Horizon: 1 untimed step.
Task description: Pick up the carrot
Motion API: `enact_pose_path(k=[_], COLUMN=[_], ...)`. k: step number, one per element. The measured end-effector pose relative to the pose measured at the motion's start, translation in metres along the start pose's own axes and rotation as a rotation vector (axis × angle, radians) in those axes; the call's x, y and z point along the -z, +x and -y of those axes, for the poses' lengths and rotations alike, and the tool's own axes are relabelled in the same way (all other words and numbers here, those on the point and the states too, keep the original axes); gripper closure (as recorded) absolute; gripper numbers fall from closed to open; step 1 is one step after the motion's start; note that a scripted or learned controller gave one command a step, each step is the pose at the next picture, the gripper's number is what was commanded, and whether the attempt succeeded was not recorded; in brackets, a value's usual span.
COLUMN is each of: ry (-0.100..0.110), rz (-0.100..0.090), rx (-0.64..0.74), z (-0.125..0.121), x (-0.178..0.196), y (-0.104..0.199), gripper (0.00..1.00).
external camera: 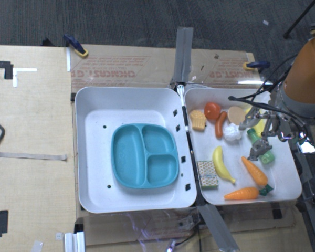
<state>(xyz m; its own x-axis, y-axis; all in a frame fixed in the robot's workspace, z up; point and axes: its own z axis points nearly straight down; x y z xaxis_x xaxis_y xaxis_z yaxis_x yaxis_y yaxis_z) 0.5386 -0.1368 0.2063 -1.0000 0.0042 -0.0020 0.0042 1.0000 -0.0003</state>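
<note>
Gripper (258, 138), fingers spread and holding nothing, hovers above a carrot (254, 172): likely light, stiff, slick plastic, best pinched mid-body

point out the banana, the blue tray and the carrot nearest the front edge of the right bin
banana (221, 164), camera view, middle of its yellow curved body
blue tray (127, 156), camera view, floor of its large left compartment
carrot (242, 194), camera view, middle of its orange body, lying along the right bin's front wall
</note>
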Motion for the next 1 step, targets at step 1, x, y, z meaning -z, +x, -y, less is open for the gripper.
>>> enact_pose_path(k=[1], ry=[0.003], rz=[0.011], rx=[0.104], z=[0.0261], x=[-0.1114], y=[0.0392], gripper=[0.00])
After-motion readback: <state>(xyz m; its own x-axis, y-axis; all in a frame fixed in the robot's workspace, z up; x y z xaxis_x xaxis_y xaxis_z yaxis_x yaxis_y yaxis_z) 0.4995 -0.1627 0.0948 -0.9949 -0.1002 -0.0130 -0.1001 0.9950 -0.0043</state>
